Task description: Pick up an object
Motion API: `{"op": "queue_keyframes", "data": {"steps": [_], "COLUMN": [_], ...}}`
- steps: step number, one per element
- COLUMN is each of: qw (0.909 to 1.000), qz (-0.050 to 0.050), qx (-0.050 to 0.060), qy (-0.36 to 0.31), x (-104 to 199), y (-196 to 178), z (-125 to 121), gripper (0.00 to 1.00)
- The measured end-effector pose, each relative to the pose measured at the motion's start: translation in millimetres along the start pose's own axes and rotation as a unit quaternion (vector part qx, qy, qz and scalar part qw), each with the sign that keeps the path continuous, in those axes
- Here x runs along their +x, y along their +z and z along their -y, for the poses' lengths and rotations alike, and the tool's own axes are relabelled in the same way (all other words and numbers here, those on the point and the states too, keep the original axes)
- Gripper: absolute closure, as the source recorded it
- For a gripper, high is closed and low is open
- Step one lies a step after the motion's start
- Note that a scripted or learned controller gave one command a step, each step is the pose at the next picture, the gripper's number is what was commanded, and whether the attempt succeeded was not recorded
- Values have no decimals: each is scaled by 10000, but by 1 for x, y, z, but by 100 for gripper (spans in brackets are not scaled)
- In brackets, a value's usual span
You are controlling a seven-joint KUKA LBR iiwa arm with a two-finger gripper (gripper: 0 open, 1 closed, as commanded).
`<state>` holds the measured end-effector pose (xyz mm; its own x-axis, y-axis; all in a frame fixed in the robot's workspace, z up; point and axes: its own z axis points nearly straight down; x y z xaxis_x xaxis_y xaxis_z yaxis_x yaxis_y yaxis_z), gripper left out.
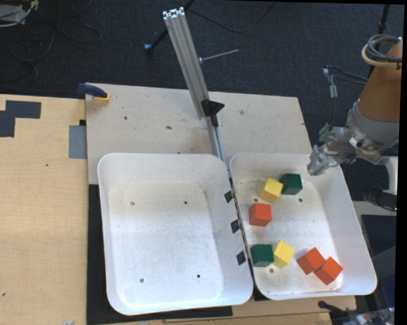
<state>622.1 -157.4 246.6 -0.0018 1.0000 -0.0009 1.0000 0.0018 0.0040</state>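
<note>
The right bin [351, 217] holds several small blocks. A yellow block [271, 189] and a dark green block [291, 183] sit together near its far side, with a red block [260, 214] just in front of them. Toward the near side lie another green block [261, 254], a yellow block [283, 253] and two red blocks [311, 259] [331, 270]. My gripper [319, 162] hangs over the bin's far right corner, above and to the right of the dark green block. Nothing shows between its fingers.
The left bin [116, 189] lies alongside, split from the right one by a ridge with black clips [235, 225]. A slanted aluminium rail [191, 65] rises behind the bins. A wooden board [35, 206] covers the bench on the left.
</note>
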Motion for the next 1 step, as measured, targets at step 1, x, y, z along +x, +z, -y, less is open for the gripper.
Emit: {"op": "queue_keyframes", "data": {"steps": [1], "qw": [10000], "qz": [-5], "qx": [20], "qy": [-4], "x": [-1], "y": [-24], "z": [0], "gripper": [100]}}
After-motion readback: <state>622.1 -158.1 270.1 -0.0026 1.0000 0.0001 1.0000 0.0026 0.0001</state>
